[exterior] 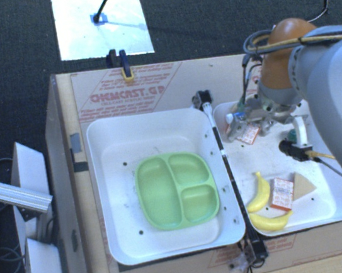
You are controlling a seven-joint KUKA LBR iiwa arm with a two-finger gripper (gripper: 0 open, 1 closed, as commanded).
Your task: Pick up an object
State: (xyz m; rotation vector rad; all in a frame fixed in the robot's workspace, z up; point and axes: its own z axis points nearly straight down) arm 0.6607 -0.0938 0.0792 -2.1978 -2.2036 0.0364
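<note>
The end effector [250, 121] is just beside a small red-and-white packet [248, 134]; open or closed, I can't tell. A banana [259, 193] lies well apart from it.

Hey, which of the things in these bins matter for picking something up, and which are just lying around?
For the job: gripper; red-and-white packet beside it; two bananas; small carton; tan wedge.
Lying about: green divided plate in the left bin; clamp; white sheet.
</note>
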